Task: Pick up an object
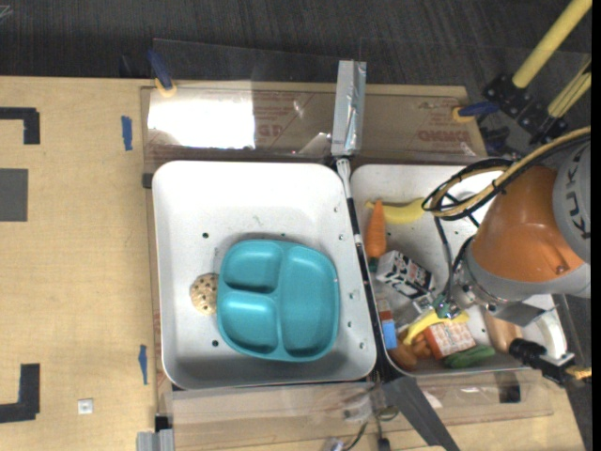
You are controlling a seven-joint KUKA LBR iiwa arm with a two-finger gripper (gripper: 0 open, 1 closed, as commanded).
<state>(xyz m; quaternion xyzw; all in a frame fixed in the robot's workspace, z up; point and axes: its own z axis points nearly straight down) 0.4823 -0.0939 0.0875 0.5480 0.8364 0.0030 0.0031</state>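
teal plastic fills much of the left bin: a divided tray with three compartments lies flat on the white floor, toward the bin's lower middle. just beside the tray's left edge, touching or nearly touching it, sits a small round speckled cookie-like piece.

the right bin holds the clutter. an orange carrot-shaped item lies close along the bin's left wall, and a yellow banana rests beside its upper end, curving toward the right. below them is a small black-and-white printed packet. near the bin's front edge lie a small blue piece, a yellow and red packaged item, an orange-brown item and a green object, all crowded together and partly overlapping.

the grey arm with its orange band reaches in from the right and hangs over the right bin, with black and yellow cables looping off its upper left side. the wrist points down toward the crowded items at the front of the bin. the end effector is hard to make out beneath the wrist, just above the yellow and red package; whether it is spread or closed, and whether it has anything, cannot be told.

both bins rest on a light brown cardboard-covered surface marked with black corner shapes and blue tape.
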